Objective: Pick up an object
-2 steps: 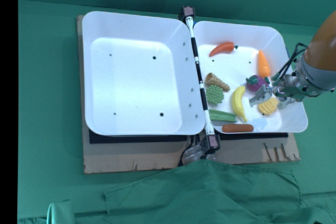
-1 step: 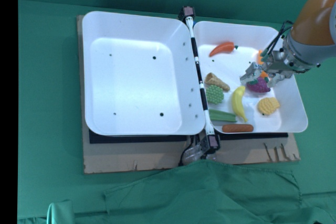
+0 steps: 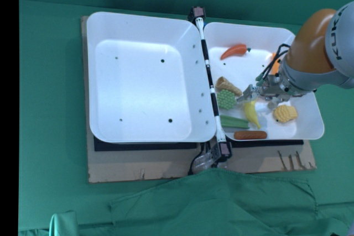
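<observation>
Yellow banana (image 3: 252, 114) lies just below the pincer (image 3: 247, 94); its grip state unclear.

fixed overhead view, slanting down on bins (image 3: 204, 63)

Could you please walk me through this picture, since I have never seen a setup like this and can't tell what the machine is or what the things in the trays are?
The picture comes from one camera fixed above a bench, looking down at a slant. On the bench sit two shallow white bins side by side: the left bin and the right bin.

The grey and orange shape coming in from the right is a robot arm. At its tip is a two-finger gripper, low over the right bin; I cannot tell whether it is open or holds anything.

The right bin holds small toy foods: an orange-red carrot or pepper, an ice-cream cone, a round green piece, a yellow banana-like piece, a yellow lumpy piece, a green stick and a reddish sausage.

The arm's job is to pick one up.
</observation>
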`<control>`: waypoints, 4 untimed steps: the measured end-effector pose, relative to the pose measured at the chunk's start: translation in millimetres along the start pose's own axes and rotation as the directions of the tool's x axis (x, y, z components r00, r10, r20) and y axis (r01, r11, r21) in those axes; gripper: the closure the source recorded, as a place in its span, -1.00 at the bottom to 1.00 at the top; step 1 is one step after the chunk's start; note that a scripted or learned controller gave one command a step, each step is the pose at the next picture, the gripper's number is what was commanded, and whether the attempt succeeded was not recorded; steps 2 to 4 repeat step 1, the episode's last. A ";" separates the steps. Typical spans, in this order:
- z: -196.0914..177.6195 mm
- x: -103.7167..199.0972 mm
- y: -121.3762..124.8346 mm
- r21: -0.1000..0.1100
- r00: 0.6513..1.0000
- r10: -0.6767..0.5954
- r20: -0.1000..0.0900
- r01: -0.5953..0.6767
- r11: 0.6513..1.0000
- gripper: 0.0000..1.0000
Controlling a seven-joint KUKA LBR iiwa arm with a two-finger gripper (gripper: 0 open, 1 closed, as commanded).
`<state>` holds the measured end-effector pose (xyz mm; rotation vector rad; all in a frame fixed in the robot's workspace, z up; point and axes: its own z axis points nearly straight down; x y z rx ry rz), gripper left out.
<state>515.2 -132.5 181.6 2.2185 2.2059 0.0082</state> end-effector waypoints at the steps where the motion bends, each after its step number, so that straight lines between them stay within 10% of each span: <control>1: -16.2 -2.1 2.8 -0.011 1.000 0.003 0.002 -0.003 1.000 1.00; 4: -16.2 -2.1 2.8 -0.011 1.000 0.003 0.002 -0.003 1.000 1.00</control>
